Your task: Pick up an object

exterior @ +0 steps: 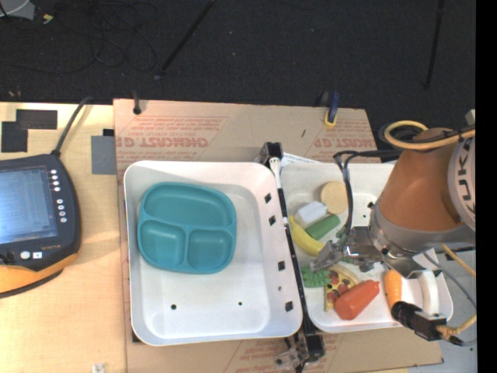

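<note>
A: Since any one item will do, which lies closest to the hand (335, 249)?

B: The banana (304, 238), in the right bin (365, 323), touching the hand's left side. Its long axis runs slantwise from upper left to lower right, along the bin's left wall.

A: And the hand, clenched or released?

B: I cannot tell; nothing visibly sits in it. A green block (323, 226) lies just above it, a red pepper (357, 299) just below. The left bin (202, 309) holds a teal tray (186, 228), well apart. Both bins rest on the counter (93, 301).
</note>
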`<state>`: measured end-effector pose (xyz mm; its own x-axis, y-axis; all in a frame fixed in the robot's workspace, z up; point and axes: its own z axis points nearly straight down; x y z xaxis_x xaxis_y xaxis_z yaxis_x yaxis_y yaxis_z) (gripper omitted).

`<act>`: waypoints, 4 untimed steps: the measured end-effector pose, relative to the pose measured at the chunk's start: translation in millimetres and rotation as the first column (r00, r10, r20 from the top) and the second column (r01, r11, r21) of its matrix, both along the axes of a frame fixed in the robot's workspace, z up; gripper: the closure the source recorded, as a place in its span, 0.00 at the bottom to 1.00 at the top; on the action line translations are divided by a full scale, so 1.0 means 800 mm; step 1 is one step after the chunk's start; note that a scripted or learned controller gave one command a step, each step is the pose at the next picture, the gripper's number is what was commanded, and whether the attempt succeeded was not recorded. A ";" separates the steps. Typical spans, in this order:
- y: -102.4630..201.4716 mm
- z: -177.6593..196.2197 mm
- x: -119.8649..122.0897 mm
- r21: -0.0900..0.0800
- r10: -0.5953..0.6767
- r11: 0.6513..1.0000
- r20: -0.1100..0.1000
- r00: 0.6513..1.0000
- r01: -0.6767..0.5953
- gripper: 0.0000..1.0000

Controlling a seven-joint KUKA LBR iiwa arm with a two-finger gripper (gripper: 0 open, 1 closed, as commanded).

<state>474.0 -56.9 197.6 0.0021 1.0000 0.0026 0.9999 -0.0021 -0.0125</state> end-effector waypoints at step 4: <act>0.096 0.075 0.050 -0.002 0.004 1.000 0.007 1.000 -0.004 1.00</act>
